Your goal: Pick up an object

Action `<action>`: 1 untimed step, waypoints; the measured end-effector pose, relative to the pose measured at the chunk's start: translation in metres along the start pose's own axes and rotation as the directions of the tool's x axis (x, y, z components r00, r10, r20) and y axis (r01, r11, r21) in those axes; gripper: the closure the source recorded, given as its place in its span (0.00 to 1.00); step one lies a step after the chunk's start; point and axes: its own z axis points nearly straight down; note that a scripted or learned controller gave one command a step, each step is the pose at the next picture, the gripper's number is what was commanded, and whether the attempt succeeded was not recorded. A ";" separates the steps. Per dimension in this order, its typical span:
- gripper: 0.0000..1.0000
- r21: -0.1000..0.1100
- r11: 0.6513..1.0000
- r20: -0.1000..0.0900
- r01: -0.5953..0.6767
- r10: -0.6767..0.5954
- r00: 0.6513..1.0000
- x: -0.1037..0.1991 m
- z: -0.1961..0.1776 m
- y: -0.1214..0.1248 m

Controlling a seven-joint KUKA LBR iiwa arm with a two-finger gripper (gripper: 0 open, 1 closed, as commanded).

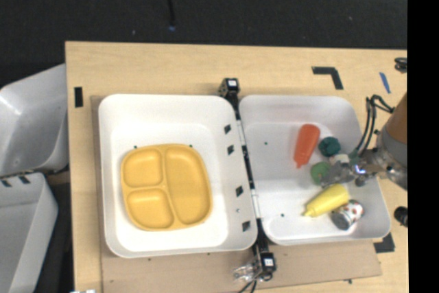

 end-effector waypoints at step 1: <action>0.00 -0.002 1.000 0.001 -0.002 0.002 1.000 -0.001 0.052 0.000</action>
